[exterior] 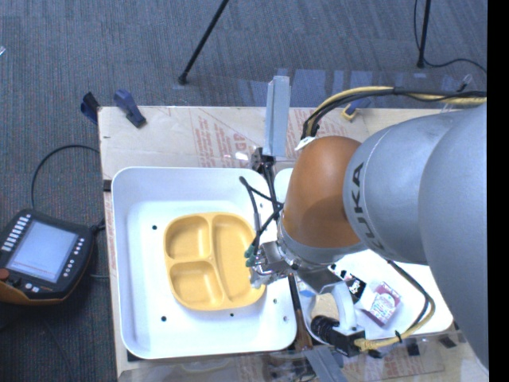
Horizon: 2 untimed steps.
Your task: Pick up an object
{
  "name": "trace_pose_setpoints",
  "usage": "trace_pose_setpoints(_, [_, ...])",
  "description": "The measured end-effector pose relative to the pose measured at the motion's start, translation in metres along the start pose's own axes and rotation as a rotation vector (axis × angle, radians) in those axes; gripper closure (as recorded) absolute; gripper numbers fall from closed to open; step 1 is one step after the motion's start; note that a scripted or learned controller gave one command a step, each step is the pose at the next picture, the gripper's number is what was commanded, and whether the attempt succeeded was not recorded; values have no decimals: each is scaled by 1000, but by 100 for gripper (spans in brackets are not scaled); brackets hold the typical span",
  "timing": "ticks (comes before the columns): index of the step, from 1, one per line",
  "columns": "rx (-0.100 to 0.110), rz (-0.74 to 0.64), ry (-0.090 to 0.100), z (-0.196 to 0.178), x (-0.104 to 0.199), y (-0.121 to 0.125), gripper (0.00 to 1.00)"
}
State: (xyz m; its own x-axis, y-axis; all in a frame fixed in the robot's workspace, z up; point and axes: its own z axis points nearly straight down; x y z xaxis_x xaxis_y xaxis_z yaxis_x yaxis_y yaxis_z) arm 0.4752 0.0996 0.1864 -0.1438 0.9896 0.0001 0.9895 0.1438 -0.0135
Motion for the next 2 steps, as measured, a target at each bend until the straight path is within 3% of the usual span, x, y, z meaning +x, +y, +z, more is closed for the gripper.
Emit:
trace_pose_setpoints(1, [-5,-293,-2,-3,33,6,100])
trace_pose_setpoints(2, [-7,-337,-3,-24,-30,-3,100])
